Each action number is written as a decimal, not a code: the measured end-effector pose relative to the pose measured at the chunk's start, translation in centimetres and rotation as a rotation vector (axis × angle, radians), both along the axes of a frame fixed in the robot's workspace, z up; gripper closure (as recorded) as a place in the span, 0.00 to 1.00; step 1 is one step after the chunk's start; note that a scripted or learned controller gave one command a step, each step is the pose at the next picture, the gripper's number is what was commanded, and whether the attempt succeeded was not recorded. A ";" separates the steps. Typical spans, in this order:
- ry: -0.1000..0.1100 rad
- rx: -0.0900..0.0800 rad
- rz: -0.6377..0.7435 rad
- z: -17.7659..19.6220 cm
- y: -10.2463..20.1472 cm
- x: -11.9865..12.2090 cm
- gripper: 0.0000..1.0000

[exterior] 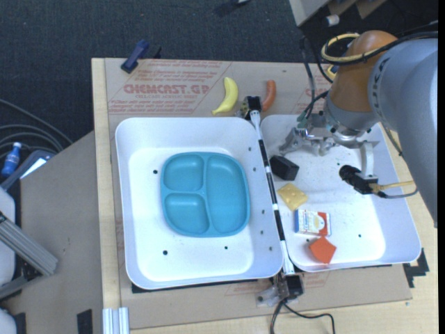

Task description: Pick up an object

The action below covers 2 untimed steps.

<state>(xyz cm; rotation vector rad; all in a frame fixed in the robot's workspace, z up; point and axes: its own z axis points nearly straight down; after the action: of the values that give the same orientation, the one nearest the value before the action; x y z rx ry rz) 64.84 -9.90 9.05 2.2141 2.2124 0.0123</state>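
**Four loose items in the bin below the gripper**

Gripper (304,140) is low over the far end of the right-hand bin (396,242) (right as the view has it); the grey arm (410,96) with its orange band (356,75) comes in from behind and to the right of it; whether the gripper is open or closed cannot be told from this angle.

Candidate objects, placed from the gripper:
- black block (284,166): just beside the gripper, on its near-left side, close to the wall between the bins; contact with the gripper cannot be judged
- yellow wedge (292,196): nearer the camera than the gripper, just past the black block and apart from it
- small carton (311,222), white with blue and orange print: further toward the camera again, lying flat, near the yellow wedge
- orange block (322,250): furthest from the gripper, at the near end of the bin, just beside the carton

Elsewhere: left-hand bin (132,207), well to the gripper's left, holds a blue divided plate (206,193), lying flat about mid-bin; on the bench (174,82), beyond both bins and to the gripper's far-left, lie a banana (226,96) and an orange stick (268,94), near each other but apart; a blue item (134,56) sits at the bench's far-left corner, well apart from the gripper.
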 end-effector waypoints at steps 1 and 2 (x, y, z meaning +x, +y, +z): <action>0.012 0.002 -0.001 0.5 0.1 -0.3 1.00; 0.012 0.002 -0.001 0.5 0.1 -0.3 0.00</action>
<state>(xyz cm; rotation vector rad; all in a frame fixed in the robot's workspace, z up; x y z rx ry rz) 64.49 -9.81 9.50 2.2223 2.2185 0.0019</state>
